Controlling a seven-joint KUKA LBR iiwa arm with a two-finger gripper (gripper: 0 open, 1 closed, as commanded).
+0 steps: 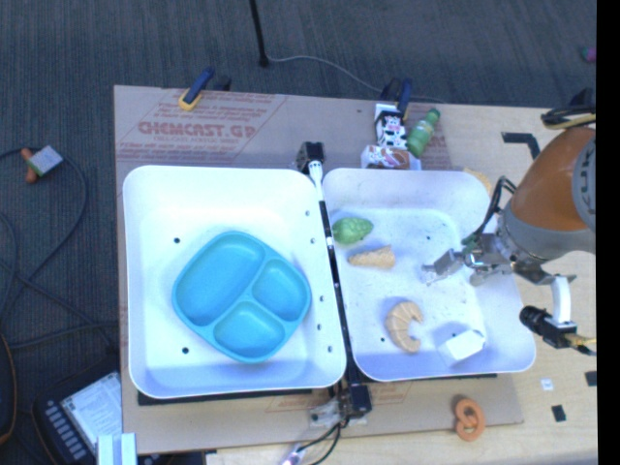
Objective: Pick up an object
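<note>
Camera view: in the right bin (504, 352) lie four small things: one green toy vegetable (352, 229), one pale bread piece (373, 257), one croissant (405, 325) and one white block (462, 344). All look light and stiff; the croissant's curved middle suits a pinch. The end effector (455, 263) hovers among them, empty; whether it is open I cannot tell. The left bin (145, 192) holds one blue divided plate (242, 295).

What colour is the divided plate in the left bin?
Light blue divided plastic plate, seen best in the camera view.
</note>
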